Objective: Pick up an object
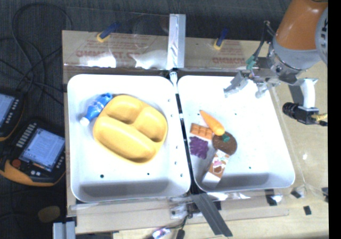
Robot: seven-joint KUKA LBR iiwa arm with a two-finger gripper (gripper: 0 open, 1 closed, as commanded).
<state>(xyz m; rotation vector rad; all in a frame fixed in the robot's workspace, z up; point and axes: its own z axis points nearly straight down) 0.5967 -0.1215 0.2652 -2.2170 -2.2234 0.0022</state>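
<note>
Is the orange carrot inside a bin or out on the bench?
Inside. The carrot lies on the floor of the right bin, within its white walls, next to the other small toy foods there.

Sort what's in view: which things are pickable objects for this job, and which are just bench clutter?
Job items: yellow bread-shaped toy, blue bottle, toy carrot, purple grapes, chocolate bar piece, brown round toy, small carton, gripper.

Lying about: handheld pendants, cables, blue clamps.
</note>
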